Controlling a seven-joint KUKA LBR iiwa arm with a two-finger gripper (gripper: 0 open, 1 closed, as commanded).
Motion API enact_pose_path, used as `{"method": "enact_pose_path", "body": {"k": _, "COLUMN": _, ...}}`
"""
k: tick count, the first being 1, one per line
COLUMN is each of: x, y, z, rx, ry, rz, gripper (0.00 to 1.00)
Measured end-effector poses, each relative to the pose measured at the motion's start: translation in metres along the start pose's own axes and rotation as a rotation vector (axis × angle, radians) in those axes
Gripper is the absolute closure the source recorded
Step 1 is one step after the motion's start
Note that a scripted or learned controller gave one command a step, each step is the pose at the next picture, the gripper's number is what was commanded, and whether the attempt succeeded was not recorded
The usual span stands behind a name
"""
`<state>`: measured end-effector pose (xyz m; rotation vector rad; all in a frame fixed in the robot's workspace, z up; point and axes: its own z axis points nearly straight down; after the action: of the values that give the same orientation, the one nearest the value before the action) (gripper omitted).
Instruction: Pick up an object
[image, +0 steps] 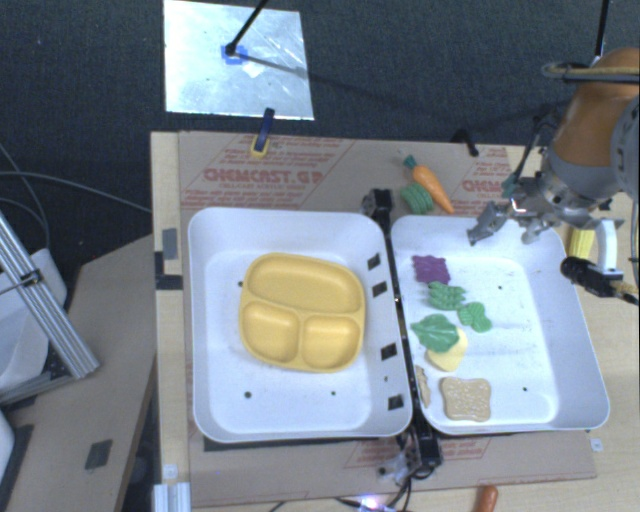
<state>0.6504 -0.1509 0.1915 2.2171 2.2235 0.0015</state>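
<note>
Gripper mine, over right bin's far edge | fingers apart, holding nothing | purple toy near below-left.

One fixed camera sits high above the worktop, looking down at a slant — both white bins fit in frame from a middling distance, and the arm comes in from the right edge.

Even, soft overhead light; the white bins glare slightly, shadows faint. A foil sheet far left glints. The arm looks blurred, the picture grainy.
</note>
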Motion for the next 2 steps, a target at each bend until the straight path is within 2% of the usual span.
{"method": "enact_pose_path", "body": {"k": 1, "x": 0.125, "y": 0.02, "z": 0.007, "rx": -0.002, "ry": 0.004, "rz": -0.012, "gripper": 0.0}}
{"method": "enact_pose_path", "body": {"k": 2, "x": 0.04, "y": -0.016, "z": 0.064, "rx": 0.006, "ry": 0.0, "rz": 0.008, "gripper": 0.0}}
